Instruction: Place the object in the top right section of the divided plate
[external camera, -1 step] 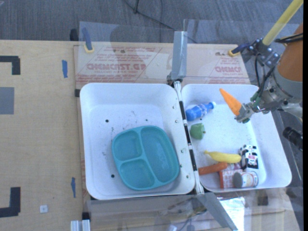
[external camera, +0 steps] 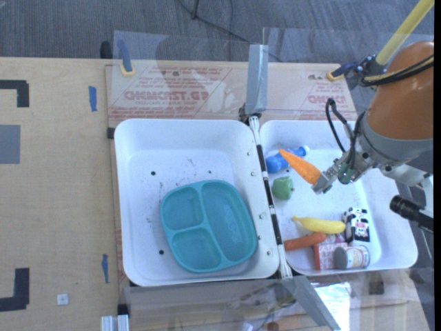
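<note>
A teal divided plate (external camera: 207, 226) lies in the left bin (external camera: 138, 150), towards its front right. My gripper (external camera: 322, 183) is over the right bin (external camera: 393, 254), near its middle. An orange toy carrot (external camera: 299, 165) slants up and to the left from the fingertips, its thick end caught between them. The carrot's thin tip overlaps a blue object (external camera: 277, 163) at the bin's left wall. The gripper is well to the right of the plate, beyond the wall between the bins.
The right bin also holds a green piece (external camera: 282, 187), a yellow banana (external camera: 318, 224), a second orange piece (external camera: 303, 241), a black-and-white cow toy (external camera: 357, 224) and a can (external camera: 349, 257). A grey divider post (external camera: 257, 81) stands behind the bins.
</note>
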Controlling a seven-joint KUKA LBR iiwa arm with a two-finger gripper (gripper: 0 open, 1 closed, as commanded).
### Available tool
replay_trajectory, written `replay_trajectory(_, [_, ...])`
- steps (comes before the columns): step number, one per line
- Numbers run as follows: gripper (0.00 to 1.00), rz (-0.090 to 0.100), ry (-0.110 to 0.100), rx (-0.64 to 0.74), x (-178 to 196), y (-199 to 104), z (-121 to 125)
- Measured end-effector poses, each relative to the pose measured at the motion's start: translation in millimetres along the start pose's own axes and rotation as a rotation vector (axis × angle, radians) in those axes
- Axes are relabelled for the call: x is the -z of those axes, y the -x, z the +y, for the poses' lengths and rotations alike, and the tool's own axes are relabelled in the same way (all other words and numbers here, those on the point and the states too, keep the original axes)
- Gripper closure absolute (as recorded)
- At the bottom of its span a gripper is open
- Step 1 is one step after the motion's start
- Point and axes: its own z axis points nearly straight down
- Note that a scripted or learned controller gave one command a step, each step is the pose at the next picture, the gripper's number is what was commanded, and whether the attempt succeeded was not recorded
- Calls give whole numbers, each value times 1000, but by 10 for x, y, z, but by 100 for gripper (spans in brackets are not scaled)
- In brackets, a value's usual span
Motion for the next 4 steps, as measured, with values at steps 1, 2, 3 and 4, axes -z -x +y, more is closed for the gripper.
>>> replay_trajectory(1, [100,-1,2,232,-21,-758,0])
replay_trajectory(2, [100,-5,5,482,-89,-583,618])
replay_trajectory(3, [100,-5,5,421,-4,-543,710])
replay_trajectory(4, [0,-5,5,420,-4,-540,709])
